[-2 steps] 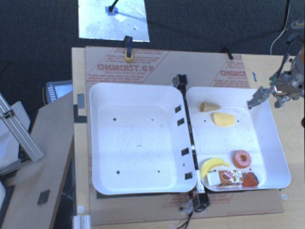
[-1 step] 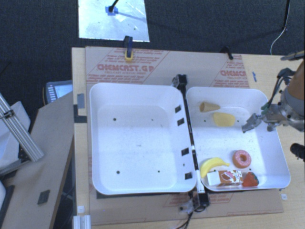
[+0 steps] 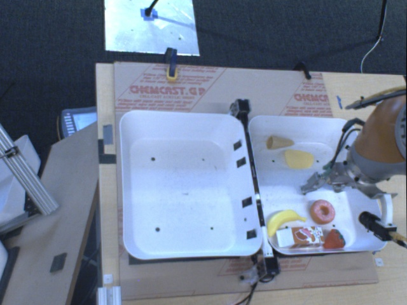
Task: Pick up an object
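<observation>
Reaching in from the right edge of the frame, the arm point(image 3: 381, 138) sets its gripper point(image 3: 320, 180) low over the middle of the right bin point(image 3: 299, 122); whether it is parted or closed cannot be told, and nothing is seen in its grasp.

Right bin, contents:
- pink doughnut point(image 3: 322, 211), just below the gripper;
- pale yellow block point(image 3: 299, 159), just above and left of the gripper;
- tan wedge point(image 3: 278, 142), near the bin's upper left;
- banana point(image 3: 284, 220), lower left;
- red-and-white carton point(image 3: 308, 236), along the lower wall beside the banana;
- strawberry point(image 3: 336, 239), touching the carton's right end.

Left bin point(image 3: 184, 183): white floor with a few dark holes.

Both bins sit side by side on a cardboard sheet point(image 3: 191, 91) covering the worktop point(image 3: 105, 107).
</observation>
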`<state>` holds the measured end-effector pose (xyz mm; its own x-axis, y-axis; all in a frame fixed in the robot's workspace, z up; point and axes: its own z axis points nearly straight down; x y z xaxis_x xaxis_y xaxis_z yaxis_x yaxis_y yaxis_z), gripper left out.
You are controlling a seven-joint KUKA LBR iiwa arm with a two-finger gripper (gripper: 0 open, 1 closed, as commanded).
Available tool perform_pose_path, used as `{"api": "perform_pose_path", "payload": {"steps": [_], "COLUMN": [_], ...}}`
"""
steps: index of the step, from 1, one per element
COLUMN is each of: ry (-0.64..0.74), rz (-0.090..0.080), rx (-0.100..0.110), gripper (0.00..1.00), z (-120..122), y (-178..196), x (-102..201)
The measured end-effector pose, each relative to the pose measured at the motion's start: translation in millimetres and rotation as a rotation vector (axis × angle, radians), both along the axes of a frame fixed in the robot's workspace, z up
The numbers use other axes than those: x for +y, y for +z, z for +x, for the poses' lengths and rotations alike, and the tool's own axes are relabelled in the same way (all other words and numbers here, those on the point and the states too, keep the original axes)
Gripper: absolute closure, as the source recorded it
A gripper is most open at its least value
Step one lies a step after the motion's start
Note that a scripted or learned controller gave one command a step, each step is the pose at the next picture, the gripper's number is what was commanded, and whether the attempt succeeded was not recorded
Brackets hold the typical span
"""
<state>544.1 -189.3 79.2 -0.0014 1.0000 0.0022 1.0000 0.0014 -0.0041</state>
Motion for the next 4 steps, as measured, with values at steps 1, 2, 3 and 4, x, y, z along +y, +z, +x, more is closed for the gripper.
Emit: {"api": "perform_pose_path", "payload": {"steps": [1,2,3,4], "ry": [0.011,-0.002,0.0,0.001], "rz": [-0.002,-0.003,-0.003,-0.003], "rx": [-0.012,-0.004,-0.006,-0.006], "gripper": [0.0,0.0,1.0,0.0], "z": [69,48,49,49], "y": [6,13,24,23], "x": [61,28,29,29]}}
